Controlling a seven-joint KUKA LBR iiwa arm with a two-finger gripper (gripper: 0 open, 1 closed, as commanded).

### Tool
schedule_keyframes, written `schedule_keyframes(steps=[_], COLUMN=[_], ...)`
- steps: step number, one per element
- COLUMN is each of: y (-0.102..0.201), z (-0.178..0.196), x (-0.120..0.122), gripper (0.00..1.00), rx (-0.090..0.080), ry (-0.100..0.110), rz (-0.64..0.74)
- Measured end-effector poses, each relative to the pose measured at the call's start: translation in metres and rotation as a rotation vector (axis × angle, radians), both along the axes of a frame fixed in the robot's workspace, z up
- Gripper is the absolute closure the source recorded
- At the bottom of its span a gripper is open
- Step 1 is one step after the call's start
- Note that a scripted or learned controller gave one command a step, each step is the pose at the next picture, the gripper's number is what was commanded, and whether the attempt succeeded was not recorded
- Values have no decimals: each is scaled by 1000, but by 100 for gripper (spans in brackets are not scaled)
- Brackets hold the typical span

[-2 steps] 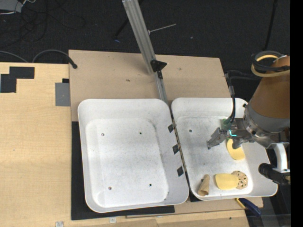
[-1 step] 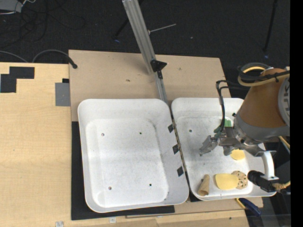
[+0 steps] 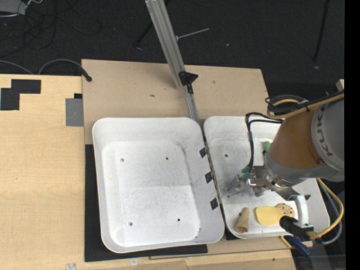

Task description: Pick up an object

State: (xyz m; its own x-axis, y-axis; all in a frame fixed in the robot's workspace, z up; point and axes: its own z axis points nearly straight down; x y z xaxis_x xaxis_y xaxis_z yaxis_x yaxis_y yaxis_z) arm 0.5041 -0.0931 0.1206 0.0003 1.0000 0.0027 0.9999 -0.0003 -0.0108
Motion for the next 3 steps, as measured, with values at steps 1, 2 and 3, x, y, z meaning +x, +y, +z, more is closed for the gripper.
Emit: schedule_keyframes(steps=[1, 2, 3], y=[0, -1, -6], z=[-29, -18, 44], x=[0, 0, -1], gripper=[0, 100, 100], rx=[-2, 0, -3], ry=[-9, -8, -13], rz=[-1, -8, 1])
